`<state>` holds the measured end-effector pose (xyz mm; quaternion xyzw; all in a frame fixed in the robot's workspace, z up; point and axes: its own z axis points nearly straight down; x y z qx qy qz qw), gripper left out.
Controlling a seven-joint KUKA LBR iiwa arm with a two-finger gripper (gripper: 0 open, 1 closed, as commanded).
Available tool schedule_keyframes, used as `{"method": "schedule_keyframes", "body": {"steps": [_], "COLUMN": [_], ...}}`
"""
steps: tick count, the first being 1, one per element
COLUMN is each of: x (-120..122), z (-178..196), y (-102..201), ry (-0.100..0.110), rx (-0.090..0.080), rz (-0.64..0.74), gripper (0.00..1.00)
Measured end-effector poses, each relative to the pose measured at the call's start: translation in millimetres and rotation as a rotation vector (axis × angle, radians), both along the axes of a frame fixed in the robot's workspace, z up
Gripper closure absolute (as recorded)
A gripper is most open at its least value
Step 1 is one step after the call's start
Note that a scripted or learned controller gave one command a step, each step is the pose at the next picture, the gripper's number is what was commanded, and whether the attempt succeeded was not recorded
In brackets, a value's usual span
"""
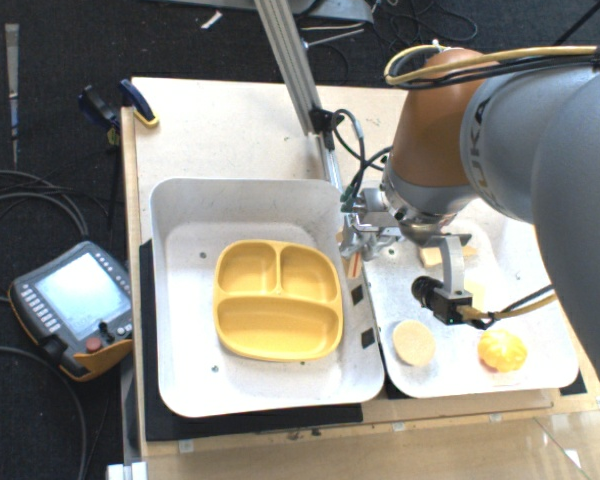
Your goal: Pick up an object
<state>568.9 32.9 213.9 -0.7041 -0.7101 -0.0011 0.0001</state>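
Note:
My gripper (356,246) hangs low over the ridge between the two white bins, at the left edge of the right bin (540,373). In that bin a round beige disc (414,342) lies near the front, and a lumpy yellow object (502,351) lies to its right. A pale tan block (433,256) shows partly behind the wrist, just right of the gripper. A yellow divided plate (277,299) rests in the middle of the left bin (180,268). I see nothing held in the gripper.
The grey arm with its orange band (435,128) covers the back of the right bin. A slanted metal pole (295,63) rises behind the bins. A teach pendant (72,308) and cables lie on the floor to the left.

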Motion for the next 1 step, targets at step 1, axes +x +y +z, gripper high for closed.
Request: {"method": "schedule_keyframes", "body": {"steps": [1], "x": [15.3], "z": [-4.0], "y": [52.8], "ry": [0.001], "rx": [0.0], "rz": [0.0], "gripper": [1.0]}}
